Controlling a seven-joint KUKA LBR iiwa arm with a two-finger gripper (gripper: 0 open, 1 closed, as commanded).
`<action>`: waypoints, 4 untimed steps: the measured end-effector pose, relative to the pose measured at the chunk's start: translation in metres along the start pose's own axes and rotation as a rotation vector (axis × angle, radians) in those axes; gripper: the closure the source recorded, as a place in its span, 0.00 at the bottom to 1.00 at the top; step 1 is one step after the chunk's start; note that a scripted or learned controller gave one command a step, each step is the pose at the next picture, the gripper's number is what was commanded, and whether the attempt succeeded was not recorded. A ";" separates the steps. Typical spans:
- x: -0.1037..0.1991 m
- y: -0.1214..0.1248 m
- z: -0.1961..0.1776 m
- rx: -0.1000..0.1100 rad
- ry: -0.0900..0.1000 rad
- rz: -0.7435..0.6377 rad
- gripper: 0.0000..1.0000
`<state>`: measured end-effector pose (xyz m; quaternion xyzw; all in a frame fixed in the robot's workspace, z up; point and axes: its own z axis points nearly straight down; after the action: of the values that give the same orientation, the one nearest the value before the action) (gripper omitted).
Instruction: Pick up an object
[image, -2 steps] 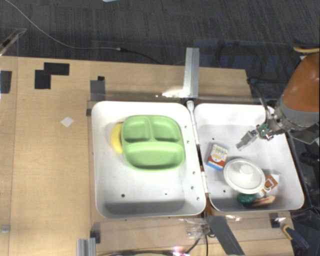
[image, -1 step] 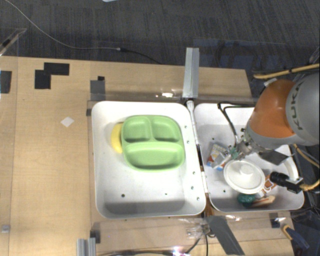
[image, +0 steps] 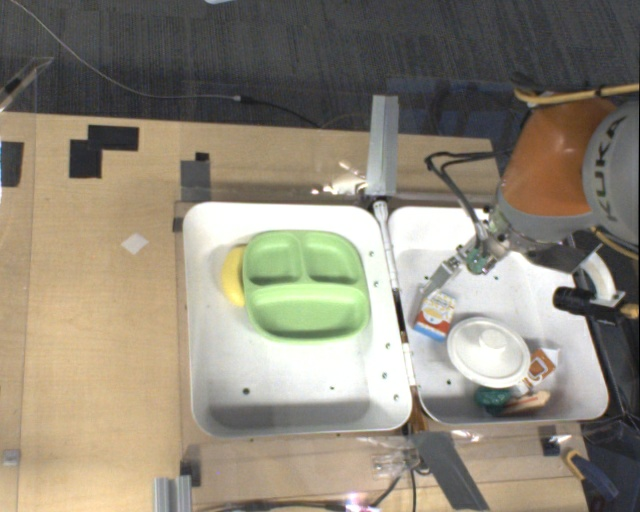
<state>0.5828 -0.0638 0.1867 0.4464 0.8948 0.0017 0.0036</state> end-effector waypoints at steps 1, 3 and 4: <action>-0.006 -0.035 0.084 0.003 0.003 -0.098 0.00; -0.048 0.004 0.099 0.000 -0.001 0.001 0.00; -0.050 0.007 0.085 -0.009 -0.010 -0.002 1.00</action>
<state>0.6196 -0.0998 0.1015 0.4454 0.8953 0.0035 0.0100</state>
